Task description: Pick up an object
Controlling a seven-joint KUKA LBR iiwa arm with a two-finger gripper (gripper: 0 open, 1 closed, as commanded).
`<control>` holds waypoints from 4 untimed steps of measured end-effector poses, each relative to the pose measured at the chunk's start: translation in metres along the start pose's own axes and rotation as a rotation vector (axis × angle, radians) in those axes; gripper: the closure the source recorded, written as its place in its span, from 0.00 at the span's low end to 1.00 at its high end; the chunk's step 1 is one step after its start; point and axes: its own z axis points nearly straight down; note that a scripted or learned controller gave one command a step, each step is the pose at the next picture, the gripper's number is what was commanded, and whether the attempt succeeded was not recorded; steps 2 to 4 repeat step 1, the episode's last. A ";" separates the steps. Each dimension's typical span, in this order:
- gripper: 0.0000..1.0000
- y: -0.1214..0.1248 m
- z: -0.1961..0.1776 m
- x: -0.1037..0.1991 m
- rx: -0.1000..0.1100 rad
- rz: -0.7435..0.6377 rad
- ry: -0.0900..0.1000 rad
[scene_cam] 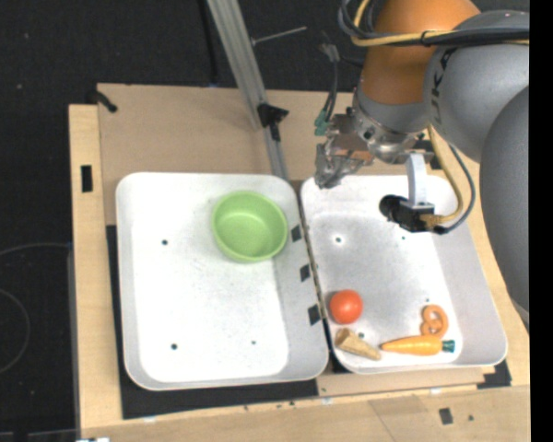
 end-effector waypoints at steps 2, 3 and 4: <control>1.00 0.008 0.016 0.051 0.002 0.000 -0.001; 1.00 0.008 0.016 0.051 0.002 0.000 -0.001; 1.00 0.008 0.016 0.051 0.002 0.000 -0.001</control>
